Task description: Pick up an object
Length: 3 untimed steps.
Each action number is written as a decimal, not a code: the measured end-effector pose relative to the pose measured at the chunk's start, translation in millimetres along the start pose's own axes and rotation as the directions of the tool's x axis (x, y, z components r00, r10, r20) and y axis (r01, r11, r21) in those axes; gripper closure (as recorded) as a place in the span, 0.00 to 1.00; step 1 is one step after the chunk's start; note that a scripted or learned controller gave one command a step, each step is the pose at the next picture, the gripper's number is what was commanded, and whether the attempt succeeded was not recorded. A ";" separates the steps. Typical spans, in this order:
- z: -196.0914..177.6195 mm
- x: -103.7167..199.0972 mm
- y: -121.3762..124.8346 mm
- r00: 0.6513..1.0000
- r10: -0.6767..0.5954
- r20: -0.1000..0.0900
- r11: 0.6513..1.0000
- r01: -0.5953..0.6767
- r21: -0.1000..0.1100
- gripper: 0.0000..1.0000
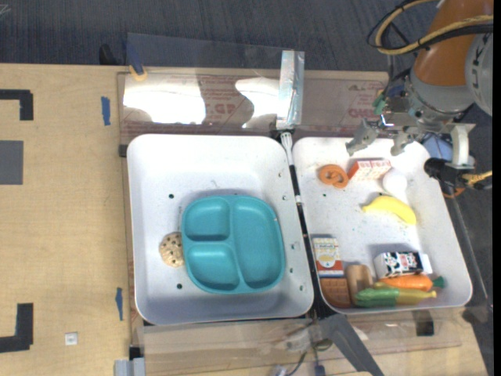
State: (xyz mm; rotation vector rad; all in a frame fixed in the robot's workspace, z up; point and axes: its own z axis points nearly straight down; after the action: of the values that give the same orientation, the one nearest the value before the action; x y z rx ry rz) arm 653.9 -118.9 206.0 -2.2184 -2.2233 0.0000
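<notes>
Gripper: the gripper [381, 141] hangs over the far edge of the right bin, its two grey fingers [362, 141] spread wide with nothing between them
Arm: the arm [454, 45] comes in from the upper right, the orange band above the wrist, with yellow and black cables looping over it
Right bin: the right bin [450, 241] holds all the small items
Nearest items: a red and white carton [371, 168] lies just below the open fingers, with an orange round slice [333, 176] beside it to the left and a white egg-like ball [395, 183] touching it on the right
Banana: a yellow banana [389, 208] lies near the middle of the right bin, just below the white ball
Near edge: a small box with an orange label [326, 255], a brown bread-like piece [359, 276], a black and white carton [401, 263], an orange carrot [407, 283] and a green vegetable [390, 294] crowd together along the near side
Left bin: the left bin [156, 163] holds a teal divided tray [232, 243], and a cookie [171, 249] touches the tray's left side
Bench: tan board [59, 210] lies left of the bins
</notes>
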 end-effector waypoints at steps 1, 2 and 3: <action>70.6 27.9 16.2 0.988 -0.155 0.004 0.988 0.155 -0.013 0.00; 111.0 12.0 15.6 0.952 -0.307 0.004 0.952 0.307 -0.004 0.00; 98.7 12.0 18.8 0.951 -0.308 0.012 0.951 0.308 -0.016 1.00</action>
State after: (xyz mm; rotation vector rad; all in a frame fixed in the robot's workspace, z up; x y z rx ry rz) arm 672.6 -106.7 107.3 -1.8552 -2.5578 -0.0099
